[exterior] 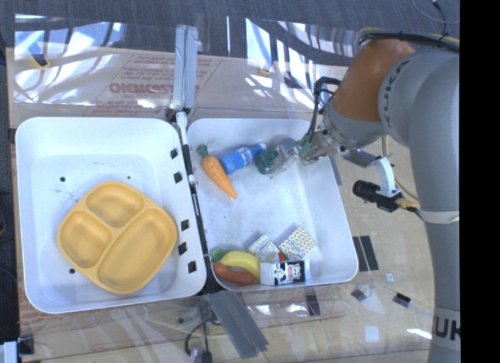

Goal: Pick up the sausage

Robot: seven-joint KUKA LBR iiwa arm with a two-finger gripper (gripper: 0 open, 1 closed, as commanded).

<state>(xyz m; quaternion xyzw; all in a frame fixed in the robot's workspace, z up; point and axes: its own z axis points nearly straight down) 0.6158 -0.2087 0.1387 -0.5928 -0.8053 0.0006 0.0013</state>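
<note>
The gripper (291, 151) hangs low at the right bin's (328, 197) far edge, and I cannot tell how it is set. Just beside it, toward the left bin, lies a blue water bottle (244, 156), then a carrot (219, 176). The sausage (233, 275) sits well away in the near corner, pressed against a banana (241, 261) and a small milk carton (287, 272). A descent there risks catching the banana instead, since they touch.
</note>
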